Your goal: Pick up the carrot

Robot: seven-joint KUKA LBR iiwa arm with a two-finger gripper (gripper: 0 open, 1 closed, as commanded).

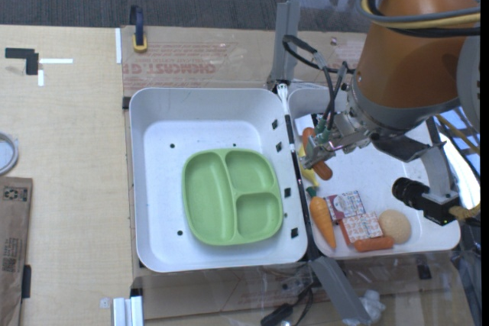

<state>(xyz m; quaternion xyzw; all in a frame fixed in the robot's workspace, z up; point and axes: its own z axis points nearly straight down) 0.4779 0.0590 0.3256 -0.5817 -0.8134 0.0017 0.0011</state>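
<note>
On the wooden surface (69,126), the carrot (322,222) lay at six o'clock from the hand (315,153), long axis twelve-to-six; its grip I couldn't tell.

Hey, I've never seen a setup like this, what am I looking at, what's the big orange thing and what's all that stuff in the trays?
One camera looks down at a slant on a bench with two white bins. The big orange and grey shape is a robot arm reaching in from the right. Its pincer hangs low over the right bin, near a sausage-like piece. I cannot tell whether it grips anything. The left bin holds a green divided plate. The right bin holds toy food: a carrot, a small printed packet, a roundish bun.
</note>
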